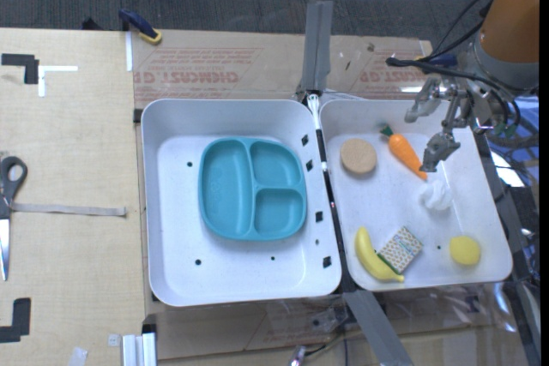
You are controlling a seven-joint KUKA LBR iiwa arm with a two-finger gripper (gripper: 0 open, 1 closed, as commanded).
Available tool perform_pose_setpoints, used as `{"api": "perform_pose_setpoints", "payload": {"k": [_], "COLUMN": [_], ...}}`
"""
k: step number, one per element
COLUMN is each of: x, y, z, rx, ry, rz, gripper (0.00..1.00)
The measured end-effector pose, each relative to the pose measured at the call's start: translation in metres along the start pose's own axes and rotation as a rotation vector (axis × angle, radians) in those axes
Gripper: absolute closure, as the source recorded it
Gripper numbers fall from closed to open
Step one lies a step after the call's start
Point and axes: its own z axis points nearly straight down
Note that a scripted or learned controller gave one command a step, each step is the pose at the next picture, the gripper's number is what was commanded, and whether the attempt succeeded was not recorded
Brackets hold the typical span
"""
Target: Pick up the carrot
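Gripper (439,148) of mine hangs over the right bin (493,210), just right of the carrot (404,153); whether it is released or clenched, I cannot tell. Carrot lies flat in the bin's upper middle, long axis slanting, green top up-left, tip down-right. Round biscuit (358,157) to its left. Banana (372,256), small packet (401,249), lemon (465,250) nearer the front. Left bin (163,210) holds a blue divided plate (253,188).
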Motion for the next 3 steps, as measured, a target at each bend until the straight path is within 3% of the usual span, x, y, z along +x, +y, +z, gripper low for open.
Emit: {"api": "perform_pose_setpoints", "payload": {"k": [1, 2, 3], "x": [-0.036, -0.055, -0.057], "y": [0.001, -0.03, -0.029], "z": [0.116, 0.17, 0.159], "rx": [0.0, 0.0, 0.002], "ry": [0.0, -0.002, -0.009], "rz": [-0.007, 0.034, 0.031], "gripper": [0.0, 0.0, 1.0]}}
